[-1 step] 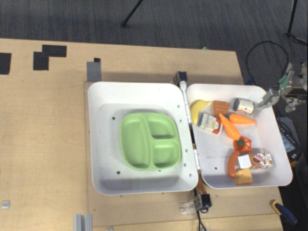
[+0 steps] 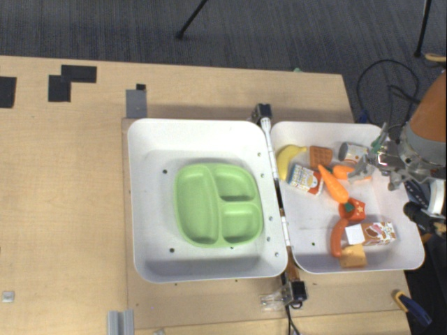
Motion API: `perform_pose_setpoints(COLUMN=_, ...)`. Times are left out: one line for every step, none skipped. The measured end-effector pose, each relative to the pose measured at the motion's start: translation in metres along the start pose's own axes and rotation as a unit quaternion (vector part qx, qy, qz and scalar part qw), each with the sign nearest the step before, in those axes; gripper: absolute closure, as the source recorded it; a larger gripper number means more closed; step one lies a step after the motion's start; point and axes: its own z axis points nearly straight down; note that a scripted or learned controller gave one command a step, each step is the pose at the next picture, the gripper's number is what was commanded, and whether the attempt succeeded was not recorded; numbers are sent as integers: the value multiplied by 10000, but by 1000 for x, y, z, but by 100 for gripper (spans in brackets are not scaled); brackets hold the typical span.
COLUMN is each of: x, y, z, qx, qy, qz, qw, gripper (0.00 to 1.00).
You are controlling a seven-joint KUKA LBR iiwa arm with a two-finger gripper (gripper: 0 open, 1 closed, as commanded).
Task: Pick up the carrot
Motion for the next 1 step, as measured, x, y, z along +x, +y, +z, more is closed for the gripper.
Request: perform_pose_setpoints(x=51, y=1, z=68, qx=-29, qy=-1, qz=-40, qw=10000, gripper=0)
